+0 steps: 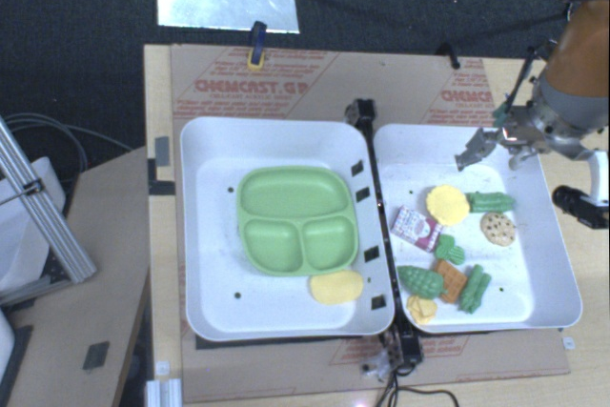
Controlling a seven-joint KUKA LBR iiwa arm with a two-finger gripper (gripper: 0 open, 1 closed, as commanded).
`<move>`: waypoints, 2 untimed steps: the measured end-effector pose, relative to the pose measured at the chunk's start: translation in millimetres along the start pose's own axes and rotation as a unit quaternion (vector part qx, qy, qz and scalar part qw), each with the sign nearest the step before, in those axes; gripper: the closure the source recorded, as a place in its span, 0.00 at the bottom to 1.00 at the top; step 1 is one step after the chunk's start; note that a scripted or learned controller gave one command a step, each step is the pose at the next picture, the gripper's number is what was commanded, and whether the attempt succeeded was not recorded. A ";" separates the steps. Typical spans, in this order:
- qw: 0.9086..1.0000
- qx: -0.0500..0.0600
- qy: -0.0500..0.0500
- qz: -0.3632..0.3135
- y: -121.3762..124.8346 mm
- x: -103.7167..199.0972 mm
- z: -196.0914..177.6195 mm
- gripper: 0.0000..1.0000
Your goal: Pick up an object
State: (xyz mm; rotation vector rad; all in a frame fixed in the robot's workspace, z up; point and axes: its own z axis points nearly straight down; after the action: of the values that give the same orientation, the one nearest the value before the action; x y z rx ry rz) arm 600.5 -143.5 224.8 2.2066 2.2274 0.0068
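White plastic bins sit side by side on the bench, so the arm reaching from the right meets the right bin (548, 248) first. Its toy food is heaped toward the near left corner: a yellow disc (447, 204), a cookie (498, 228), a pink carton (416, 227) and green pieces (419, 280). The gripper (496, 148) hangs above the far edge with jaws spread and nothing between them, well apart from the heap. A green divided tray (295, 219) lies in the left bin (205, 205).
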 end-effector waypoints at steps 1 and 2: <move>1.000 -0.001 -0.002 0.004 64.6 -66.9 2.6 0.00; 1.000 0.004 0.000 0.005 -1.4 -63.8 1.6 0.00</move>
State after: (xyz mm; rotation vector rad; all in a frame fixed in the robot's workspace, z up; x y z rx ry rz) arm 599.7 -207.3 223.3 2.2230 2.2202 -0.0017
